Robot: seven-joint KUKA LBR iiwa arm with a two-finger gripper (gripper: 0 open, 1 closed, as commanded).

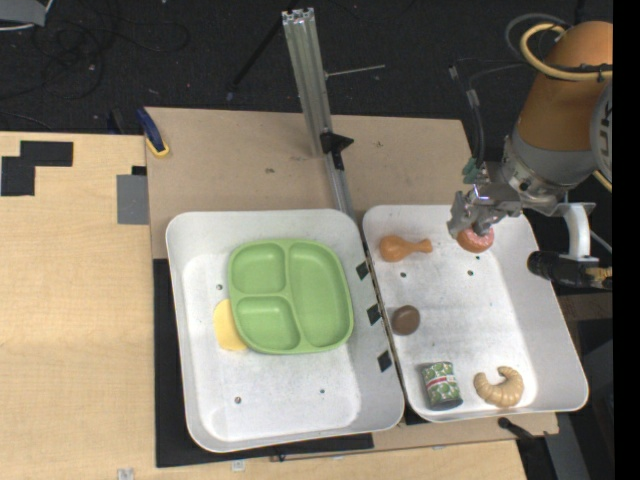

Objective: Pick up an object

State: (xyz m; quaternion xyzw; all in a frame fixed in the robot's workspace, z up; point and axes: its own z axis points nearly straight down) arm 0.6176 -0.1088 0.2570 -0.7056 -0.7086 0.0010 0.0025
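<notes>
The hand (474,220) hovers at the far edge of the right white bin (545,353) directly over a small round pink-red object (477,238), finger state indeterminate; the object looks light, smooth and likely slippery, best pinched across its middle.

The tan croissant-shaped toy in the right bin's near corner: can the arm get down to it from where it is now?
Probably yes. The tan croissant-shaped toy lies uncovered on the right white bin floor, apart from the small green can beside it. The end effector hovers at the bin's far end, with open floor between.
</notes>
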